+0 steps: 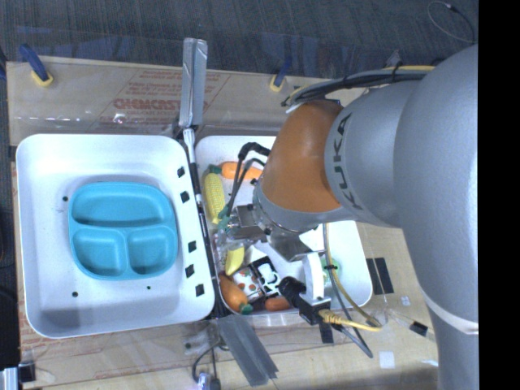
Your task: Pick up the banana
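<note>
Entry, right bin: I have the gripper lowered into the bin's left half, the grey arm and its orange band hanging over most of the contents. Banana — a short yellow piece lying just below the pincer as the camera frames it, close under the fingertips and perhaps touching them; I read its long axis as running roughly up-and-down the frame with a slight lean, though the wrist hardware hides its upper end and I would not swear to the angle. Pincer state: I cannot tell whether it is released or clenched, since the metal parts blur together against the clutter, and nothing shows plainly gripped. Other stock near the pincer: corn cob up and to its left against the bin wall, long axis also upright in frame; an orange carrot-like piece above it; a round orange fruit below the banana; a red item further down to the right. Left bin, well apart to the pincer's left, carries the blue divided tray. My judgement — the coming move turns on a small shift downward in frame to centre over the banana, with the jaws set across its long axis, not along it.
</note>
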Controlling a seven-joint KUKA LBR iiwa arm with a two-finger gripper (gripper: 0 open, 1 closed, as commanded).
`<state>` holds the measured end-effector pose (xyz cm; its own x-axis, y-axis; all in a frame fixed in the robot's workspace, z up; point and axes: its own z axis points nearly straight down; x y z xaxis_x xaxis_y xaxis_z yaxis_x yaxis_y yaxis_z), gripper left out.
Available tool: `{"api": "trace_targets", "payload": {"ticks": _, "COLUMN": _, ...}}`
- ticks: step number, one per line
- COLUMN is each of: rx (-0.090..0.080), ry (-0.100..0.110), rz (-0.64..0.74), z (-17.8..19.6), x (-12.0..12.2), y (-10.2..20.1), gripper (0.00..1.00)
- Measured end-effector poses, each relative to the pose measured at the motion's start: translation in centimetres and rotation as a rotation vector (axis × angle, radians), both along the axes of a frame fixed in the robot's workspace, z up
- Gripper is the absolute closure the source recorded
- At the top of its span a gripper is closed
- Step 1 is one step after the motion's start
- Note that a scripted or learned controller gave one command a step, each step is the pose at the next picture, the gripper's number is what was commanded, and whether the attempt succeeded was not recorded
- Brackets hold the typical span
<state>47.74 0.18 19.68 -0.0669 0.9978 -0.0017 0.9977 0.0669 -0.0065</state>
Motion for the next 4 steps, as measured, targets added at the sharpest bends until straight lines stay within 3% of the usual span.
{"api": "trace_targets", "payload": {"ticks": 1, "rx": 0.000, "ry": 0.000, "rz": 0.000, "z": 0.0, "x": 0.0, "y": 0.0, "gripper": 0.00}}
{"api": "trace_targets", "payload": {"ticks": 2, "rx": 0.000, "ry": -0.003, "rz": -0.017, "z": -0.8, "x": 0.7, "y": 1.1, "gripper": 0.00}}
{"api": "trace_targets", "payload": {"ticks": 3, "rx": 0.000, "ry": -0.005, "rz": -0.045, "z": -0.7, "x": 1.4, "y": -3.9, "gripper": 0.00}}
{"api": "trace_targets", "payload": {"ticks": 4, "rx": 0.000, "ry": -0.006, "rz": -0.055, "z": -0.7, "x": 1.9, "y": -1.3, "gripper": 0.00}}
